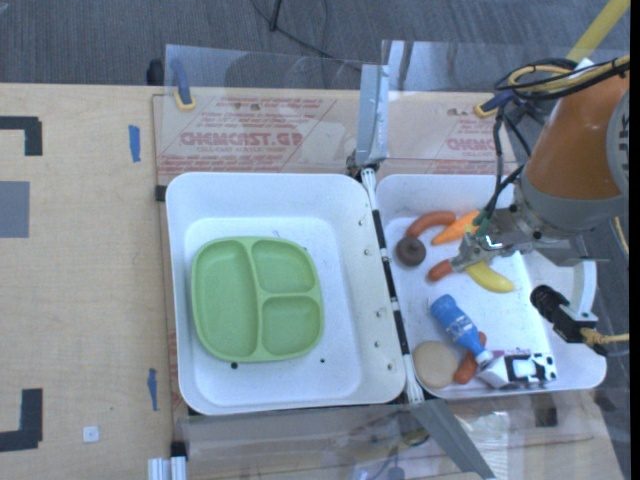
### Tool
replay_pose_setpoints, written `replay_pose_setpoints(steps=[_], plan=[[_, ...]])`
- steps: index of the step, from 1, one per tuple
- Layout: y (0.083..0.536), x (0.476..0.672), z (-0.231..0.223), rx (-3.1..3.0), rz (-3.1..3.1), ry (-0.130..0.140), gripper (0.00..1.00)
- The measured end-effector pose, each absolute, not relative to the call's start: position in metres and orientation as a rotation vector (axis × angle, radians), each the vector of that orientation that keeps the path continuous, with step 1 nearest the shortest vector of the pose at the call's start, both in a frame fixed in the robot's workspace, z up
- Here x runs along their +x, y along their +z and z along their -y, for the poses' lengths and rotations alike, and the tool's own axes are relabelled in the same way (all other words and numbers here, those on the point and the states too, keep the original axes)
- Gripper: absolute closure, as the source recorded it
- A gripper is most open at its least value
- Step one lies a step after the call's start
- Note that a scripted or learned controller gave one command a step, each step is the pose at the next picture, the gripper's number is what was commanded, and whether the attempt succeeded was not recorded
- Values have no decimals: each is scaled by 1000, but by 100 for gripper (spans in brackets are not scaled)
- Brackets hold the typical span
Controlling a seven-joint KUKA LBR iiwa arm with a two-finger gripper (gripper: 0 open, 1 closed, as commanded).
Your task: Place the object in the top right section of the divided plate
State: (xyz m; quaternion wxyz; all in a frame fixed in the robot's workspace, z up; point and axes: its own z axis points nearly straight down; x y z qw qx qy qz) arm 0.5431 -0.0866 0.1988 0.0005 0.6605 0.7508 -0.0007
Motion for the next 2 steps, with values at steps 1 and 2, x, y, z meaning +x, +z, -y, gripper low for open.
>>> replay_pose_setpoints(steps=[1,2], plan=[[182,547,32,1979,-2446,-6,100],[182,549,-34,1861,-2535,-5,100]])
